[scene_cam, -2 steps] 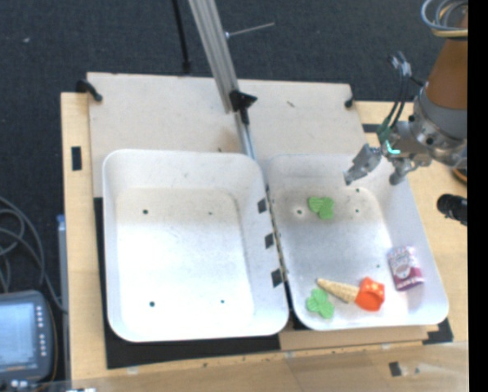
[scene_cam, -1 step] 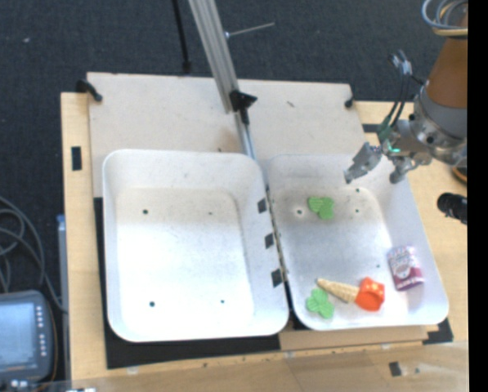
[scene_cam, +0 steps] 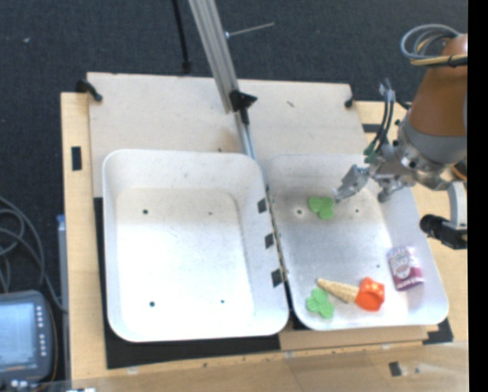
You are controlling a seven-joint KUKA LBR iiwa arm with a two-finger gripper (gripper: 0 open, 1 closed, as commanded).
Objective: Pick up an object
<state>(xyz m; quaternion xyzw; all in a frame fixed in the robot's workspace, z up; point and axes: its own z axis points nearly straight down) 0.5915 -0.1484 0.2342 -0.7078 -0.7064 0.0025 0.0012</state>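
Gripper (scene_cam: 366, 184) hangs over the back part of the right bin (scene_cam: 350, 317), on the end of the grey arm (scene_cam: 436, 113) that comes in from the right. I can see two fingers, one at the left and one at the right, with a gap between them, so it looks open and holds nothing. One fingertip is just beside a small green toy (scene_cam: 321, 207) that lies on the bin floor, a little to the left of the gripper and below it. I cannot tell if they touch. Near the front of the same bin lie more toys. A tan cone (scene_cam: 335, 288) lies on its side, and its wide end touches an orange block (scene_cam: 370, 294). A second green toy (scene_cam: 319, 303) sits just beside the cone's thin end, near the front rim. A small pink packet (scene_cam: 405, 268) lies near the right wall, a little apart from the orange block. The left bin (scene_cam: 121, 170) sits right next to this one, with black clips along the wall where they meet. Both bins rest on a wooden desk (scene_cam: 162, 104). A silver pole (scene_cam: 215, 47) slants up from the back of the desk.
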